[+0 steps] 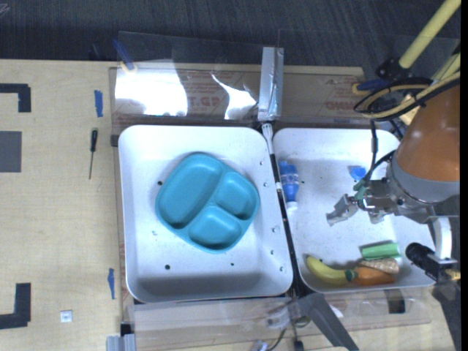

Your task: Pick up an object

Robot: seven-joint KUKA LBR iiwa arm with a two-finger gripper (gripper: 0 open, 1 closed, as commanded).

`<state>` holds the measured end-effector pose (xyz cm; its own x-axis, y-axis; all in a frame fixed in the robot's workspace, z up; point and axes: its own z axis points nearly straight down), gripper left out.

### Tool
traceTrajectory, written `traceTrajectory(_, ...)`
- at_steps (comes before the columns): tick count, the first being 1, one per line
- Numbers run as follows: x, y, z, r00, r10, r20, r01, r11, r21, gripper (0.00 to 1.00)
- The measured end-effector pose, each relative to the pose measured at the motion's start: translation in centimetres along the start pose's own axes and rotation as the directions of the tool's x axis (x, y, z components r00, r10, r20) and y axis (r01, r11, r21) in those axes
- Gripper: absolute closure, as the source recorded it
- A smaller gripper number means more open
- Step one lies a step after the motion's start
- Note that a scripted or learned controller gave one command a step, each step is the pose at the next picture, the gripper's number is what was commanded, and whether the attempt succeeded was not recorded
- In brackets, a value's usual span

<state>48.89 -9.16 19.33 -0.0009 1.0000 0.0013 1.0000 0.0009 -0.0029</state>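
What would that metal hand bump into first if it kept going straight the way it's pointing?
The hand points left over bare floor of the right bin. Going on, it would probably first meet the blue-and-white bottle by the divider, though its height is unclear.

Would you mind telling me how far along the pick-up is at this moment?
Nothing looks picked yet. The pincer hangs over the right bin with nothing visible between its fingers. The banana, green object and blue bottle lie in that bin. Grasping and lifting one remains.
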Motion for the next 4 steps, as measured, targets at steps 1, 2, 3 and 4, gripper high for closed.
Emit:
traceTrajectory(1, 0.9, 2.5, -2.1, 0.974, -0.227, 0.003, 0.227, 0.974, -0.005, 0.0)
traceTrajectory(2, 0.9, 2.6, -3.1, 0.974, -0.226, 0.004, 0.226, 0.974, -0.008, 1.0)
traceTrajectory(3, 0.9, 2.6, -3.0, 0.974, -0.226, 0.004, 0.226, 0.974, -0.007, 0.0)
traceTrajectory(4, -4.5, 10.1, 1.4, 0.974, -0.227, 0.003, 0.227, 0.974, 0.0, 0.0)
